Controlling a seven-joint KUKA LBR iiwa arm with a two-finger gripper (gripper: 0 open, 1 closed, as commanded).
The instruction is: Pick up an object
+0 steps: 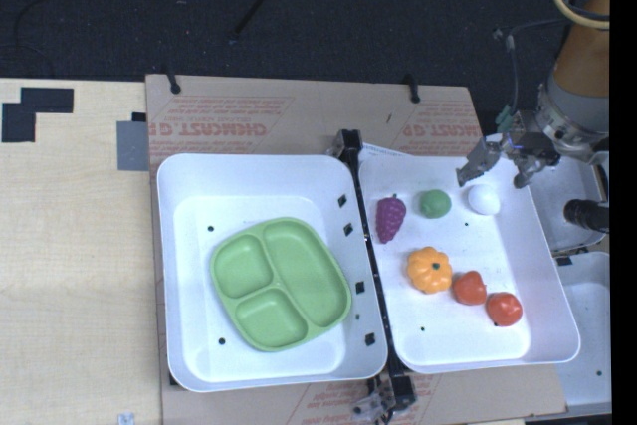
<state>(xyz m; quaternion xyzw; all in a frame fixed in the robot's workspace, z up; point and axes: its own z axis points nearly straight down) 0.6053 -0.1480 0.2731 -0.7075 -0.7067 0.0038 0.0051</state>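
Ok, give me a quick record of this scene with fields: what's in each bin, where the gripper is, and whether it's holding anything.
left bin: green divided plate, three compartments
right bin: purple grapes, green round item, white ball, orange pumpkin, two red tomatoes
gripper: open, over the right bin's far corner, just above the white ball
held: nothing seen between the fingers
nearest item to gripper: white ball
task status: no object lifted yet

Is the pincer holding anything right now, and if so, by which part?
Nothing is held. The pincer is open above the white ball at the far edge of the right bin, with nothing between its fingers.
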